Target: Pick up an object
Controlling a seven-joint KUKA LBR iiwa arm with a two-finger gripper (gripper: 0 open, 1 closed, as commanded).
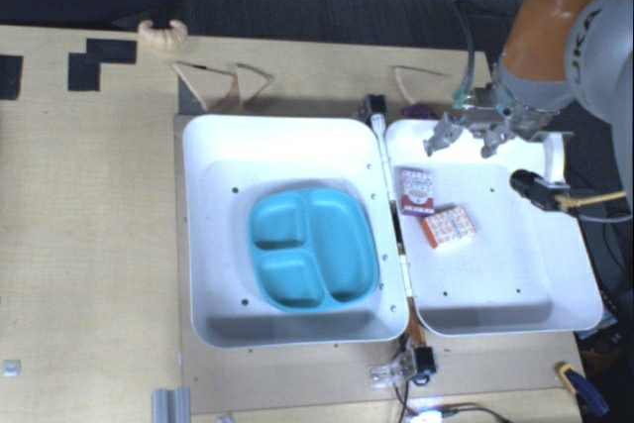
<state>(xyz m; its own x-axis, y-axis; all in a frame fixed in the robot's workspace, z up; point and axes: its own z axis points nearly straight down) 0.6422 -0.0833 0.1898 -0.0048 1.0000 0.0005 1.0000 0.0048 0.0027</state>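
Note:
Two small things lie in the right bin (515,307): a dark red and white packet (416,191) near the bin's left wall, and an orange-red checked box (449,227) just below and to its right. My gripper (462,145) hangs over the bin's far edge, above and to the right of the packet. Its two fingers stand apart with nothing between them, so it is open. Behind it, the orange band and grey wrist reach in from the upper right.
The left bin (213,312) holds a blue three-compartment tray (313,247). A black clamp (373,106) sits at the far end of the divider between the bins. A black cable end (535,185) juts over the right bin's right edge.

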